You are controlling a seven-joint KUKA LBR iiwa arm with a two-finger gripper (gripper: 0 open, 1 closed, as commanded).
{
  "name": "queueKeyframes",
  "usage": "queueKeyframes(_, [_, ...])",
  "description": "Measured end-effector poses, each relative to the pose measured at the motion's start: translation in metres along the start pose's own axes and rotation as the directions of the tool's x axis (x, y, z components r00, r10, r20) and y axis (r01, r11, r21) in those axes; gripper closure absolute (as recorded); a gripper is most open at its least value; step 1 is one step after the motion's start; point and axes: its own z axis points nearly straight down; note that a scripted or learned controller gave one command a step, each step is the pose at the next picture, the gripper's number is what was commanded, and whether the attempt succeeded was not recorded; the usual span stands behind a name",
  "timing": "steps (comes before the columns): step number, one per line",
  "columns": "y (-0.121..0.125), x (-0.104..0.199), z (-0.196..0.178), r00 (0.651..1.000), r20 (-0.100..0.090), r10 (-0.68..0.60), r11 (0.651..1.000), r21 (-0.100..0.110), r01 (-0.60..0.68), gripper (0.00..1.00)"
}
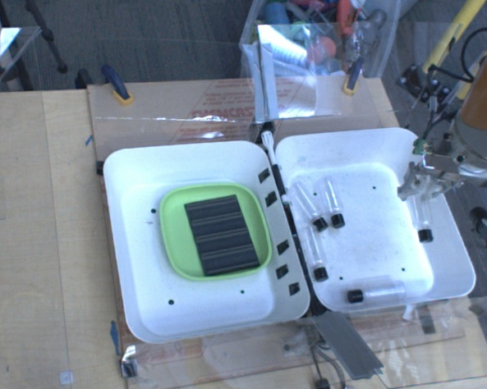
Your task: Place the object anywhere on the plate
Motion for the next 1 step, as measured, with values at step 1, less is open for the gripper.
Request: queueKeyframes(1, [0.0001,-0.0001,-0.0002,1.0,0.0,0.0,1.0,0.0,0.0,0.0])
